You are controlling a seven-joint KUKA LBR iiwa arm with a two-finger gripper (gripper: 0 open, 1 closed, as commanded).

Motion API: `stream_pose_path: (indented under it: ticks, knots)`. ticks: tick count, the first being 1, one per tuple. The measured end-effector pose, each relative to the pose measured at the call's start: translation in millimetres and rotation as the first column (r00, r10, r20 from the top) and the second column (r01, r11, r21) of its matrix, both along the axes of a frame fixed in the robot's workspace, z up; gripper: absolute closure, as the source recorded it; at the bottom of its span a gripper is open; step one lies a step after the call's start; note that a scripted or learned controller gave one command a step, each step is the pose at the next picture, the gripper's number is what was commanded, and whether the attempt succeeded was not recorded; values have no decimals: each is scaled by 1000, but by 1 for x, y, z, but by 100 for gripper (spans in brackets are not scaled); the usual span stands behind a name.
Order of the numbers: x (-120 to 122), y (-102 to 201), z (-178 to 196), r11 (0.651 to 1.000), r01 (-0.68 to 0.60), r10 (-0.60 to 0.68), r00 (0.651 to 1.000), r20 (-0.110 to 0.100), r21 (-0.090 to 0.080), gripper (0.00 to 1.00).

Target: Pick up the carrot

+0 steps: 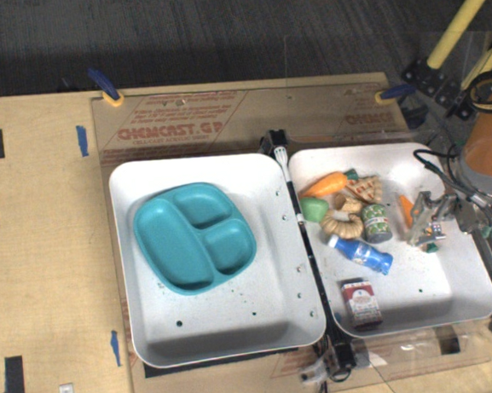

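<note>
Cardboard backing (179, 120) with faded red print (too blurred to read) sits behind the bins, the teal tray (194, 235) fills the left bin, the carrot (327, 184) lies in the right bin's top-left pile, and the gripper (425, 223) hovers right of it, finger state impossible to tell.

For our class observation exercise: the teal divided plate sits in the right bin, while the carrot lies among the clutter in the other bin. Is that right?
Not quite. The camera view shows the teal divided plate in the left bin, not the right. The carrot does lie among the clutter in the other bin, the right bin.
</note>
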State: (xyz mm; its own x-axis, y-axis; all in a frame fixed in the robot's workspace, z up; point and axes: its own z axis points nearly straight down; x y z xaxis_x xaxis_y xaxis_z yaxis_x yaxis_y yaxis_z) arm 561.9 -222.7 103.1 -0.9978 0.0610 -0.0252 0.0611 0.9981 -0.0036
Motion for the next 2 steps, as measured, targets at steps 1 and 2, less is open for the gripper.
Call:
stream_pose_path:
  ticks: [1,2]
  knots:
    - [0,0,-1,1000,0,0,1000,-1,1,0]
    - [3,4,-14,999,35,-35,999,-14,4,0]
